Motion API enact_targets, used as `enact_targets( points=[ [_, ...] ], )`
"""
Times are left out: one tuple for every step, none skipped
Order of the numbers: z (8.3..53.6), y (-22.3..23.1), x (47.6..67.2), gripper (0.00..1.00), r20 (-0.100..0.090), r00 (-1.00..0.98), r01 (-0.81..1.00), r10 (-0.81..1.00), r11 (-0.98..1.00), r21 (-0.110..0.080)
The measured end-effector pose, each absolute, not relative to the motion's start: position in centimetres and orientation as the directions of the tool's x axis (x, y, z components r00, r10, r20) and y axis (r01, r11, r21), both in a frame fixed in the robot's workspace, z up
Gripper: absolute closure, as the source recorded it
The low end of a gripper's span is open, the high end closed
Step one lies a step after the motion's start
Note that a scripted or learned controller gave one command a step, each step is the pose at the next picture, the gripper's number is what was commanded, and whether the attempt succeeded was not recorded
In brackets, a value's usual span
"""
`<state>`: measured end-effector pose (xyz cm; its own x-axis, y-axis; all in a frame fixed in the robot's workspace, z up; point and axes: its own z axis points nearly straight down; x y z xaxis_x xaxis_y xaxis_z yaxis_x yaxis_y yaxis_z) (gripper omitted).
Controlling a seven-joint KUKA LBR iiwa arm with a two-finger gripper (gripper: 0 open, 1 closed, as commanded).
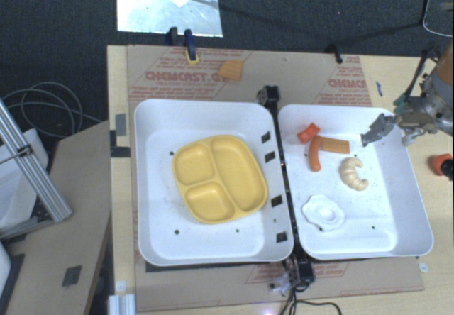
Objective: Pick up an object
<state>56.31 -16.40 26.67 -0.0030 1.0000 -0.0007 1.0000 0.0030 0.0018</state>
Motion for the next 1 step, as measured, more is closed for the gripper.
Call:
enact_targets(
  points=[
    [15.19,-18.54,58.43,0.0,0.001,0.0,1.0,1.0,0.0,-0.007]
  ],
)
